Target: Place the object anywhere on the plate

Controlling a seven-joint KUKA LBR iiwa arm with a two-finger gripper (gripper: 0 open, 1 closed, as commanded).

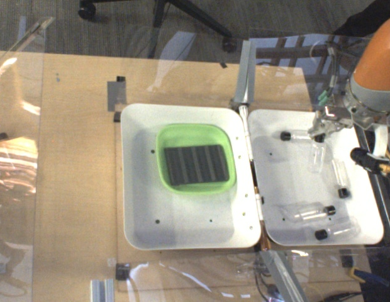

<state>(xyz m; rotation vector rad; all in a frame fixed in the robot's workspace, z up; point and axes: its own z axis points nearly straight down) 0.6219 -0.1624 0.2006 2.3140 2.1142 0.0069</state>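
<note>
A wooden bench [69, 168] holds two flat white bins side by side. The left white bin [138, 225] has a square green plastic plate [196, 134] in it. The plate sits near the top middle of that bin, and a dark ribbed pad [195, 165] lies flat in its middle.

The right white bin [270, 231] holds a few small clear plastic tubes with black caps. One clear tube [297, 136] lies near the top left of this bin, with its cap pointing left. Another clear tube [339, 180] lies near the right side, with its cap at the lower end. Two more tubes [308, 214] lie close together near the bottom of the bin. All of them are in the right bin, well apart from the green plate.

The grey robot arm with an orange band [376, 61] comes in from the right. Its small metal gripper [321, 129] hangs over the top part of the right bin, just beside the first tube. It is too small and blurry here to tell how it is set, or if it is touching a tube.
</note>
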